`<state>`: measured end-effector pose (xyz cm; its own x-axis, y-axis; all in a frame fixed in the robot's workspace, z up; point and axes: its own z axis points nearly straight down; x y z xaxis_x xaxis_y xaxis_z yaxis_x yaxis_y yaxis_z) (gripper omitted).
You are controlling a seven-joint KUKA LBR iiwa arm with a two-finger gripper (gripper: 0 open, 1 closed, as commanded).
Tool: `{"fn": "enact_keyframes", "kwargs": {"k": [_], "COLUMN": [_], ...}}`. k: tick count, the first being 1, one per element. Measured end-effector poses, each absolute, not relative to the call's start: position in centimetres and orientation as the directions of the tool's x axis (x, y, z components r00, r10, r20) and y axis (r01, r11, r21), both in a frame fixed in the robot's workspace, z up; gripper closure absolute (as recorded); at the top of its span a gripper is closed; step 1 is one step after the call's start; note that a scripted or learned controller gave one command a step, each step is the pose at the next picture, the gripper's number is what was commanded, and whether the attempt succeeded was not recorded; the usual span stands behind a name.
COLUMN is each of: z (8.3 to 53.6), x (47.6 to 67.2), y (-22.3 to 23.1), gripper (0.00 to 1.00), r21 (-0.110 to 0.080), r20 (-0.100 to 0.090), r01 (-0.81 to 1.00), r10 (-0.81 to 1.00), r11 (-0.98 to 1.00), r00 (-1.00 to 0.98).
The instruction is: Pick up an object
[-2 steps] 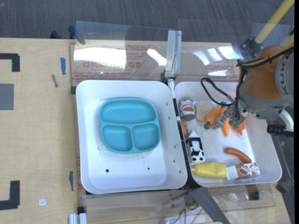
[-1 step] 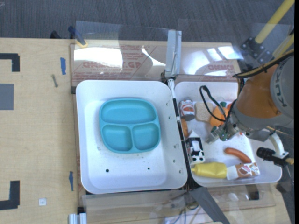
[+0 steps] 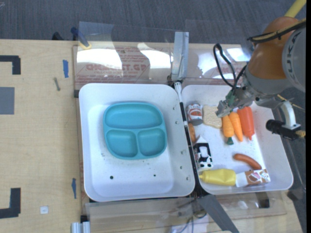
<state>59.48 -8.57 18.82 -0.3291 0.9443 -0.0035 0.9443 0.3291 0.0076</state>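
From the overhead camera, the claw (image 3: 228, 106) hangs low in the right bin (image 3: 279, 176), just above the top of the orange carrot (image 3: 231, 124); whether it is released or clenched cannot be told. Nothing looks lifted, so the pick is probably still to do. The carrot's long axis runs near-to-far, tip pointing nearward.

Grey carpet (image 3: 146, 6) with a faint weave runs across the top, beyond the bench. The bench top (image 3: 34, 130) is pale wood, marked with black tape corners (image 3: 12, 64) at its left edge and small strips of blue tape (image 3: 65, 68). A clear plastic sheet (image 3: 124, 62) with red lettering catches bright glare from overhead light, held by a grey metal upright (image 3: 180, 55)
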Motion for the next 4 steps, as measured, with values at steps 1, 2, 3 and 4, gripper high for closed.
{"fn": "enact_keyframes", "kwargs": {"k": [1,2,3,4], "z": [22.6,22.5,14.8,8.9], "x": [61.0,60.9,55.9,57.8], "y": [-3.0,-3.2,-10.4,-13.0], "gripper": [1.0,0.0,0.0,0.0], "r21": [0.007,0.002,-0.008,0.009], "r20": [-0.002,-0.002,0.0,-0.007], "r01": [0.957,0.958,0.945,0.953], "r10": [0.957,0.958,0.945,0.953], "r11": [0.291,0.288,0.328,0.304], "r00": [-0.291,-0.288,-0.328,-0.304]}}
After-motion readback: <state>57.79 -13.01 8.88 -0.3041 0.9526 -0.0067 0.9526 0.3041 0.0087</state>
